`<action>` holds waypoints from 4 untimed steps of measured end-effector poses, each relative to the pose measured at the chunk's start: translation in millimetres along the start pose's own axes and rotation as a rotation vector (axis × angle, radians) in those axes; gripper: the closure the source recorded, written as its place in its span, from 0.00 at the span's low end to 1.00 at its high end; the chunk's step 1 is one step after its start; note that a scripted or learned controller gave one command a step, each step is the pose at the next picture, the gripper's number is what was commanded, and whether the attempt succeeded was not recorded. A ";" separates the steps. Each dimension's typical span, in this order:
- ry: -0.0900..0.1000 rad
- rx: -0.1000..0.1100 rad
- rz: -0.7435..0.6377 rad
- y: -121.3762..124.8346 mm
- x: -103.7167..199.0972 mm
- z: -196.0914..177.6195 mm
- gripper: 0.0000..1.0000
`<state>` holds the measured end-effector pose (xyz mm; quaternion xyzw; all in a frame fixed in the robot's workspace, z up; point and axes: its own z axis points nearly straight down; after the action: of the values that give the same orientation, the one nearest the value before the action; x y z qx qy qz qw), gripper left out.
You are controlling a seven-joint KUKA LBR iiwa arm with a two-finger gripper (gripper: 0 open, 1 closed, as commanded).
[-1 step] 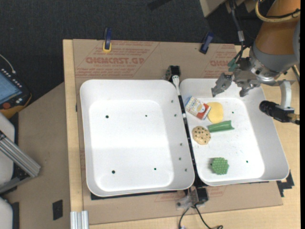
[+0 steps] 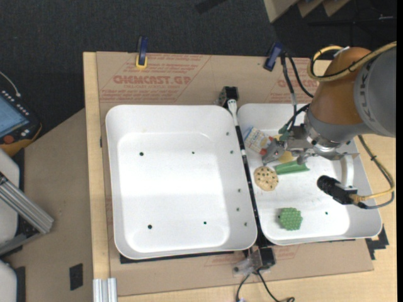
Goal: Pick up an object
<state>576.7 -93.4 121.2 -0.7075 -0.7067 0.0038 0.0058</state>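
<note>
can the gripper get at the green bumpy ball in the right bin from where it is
Probably yes. The green ball sits alone on bare bin floor, apart from the cookie, and the gripper hangs over the same bin.

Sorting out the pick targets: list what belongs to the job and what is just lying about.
Job:
- claw, low in the right bin
- cookie
- green bumpy ball
- green flat piece
- clear wrapped item

Lying about:
- left bin
- cardboard sheet
- blue clamps

Cookie, broccoli in right bin.
</note>
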 end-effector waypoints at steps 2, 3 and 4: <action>-0.005 -0.015 0.000 71.7 -67.0 -7.1 0.00; 0.000 -0.006 0.000 25.2 -53.0 38.2 0.00; 0.000 -0.009 -0.003 -1.6 -19.1 36.6 0.00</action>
<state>574.5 -112.3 84.5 -0.7065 -0.7077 0.0006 0.0024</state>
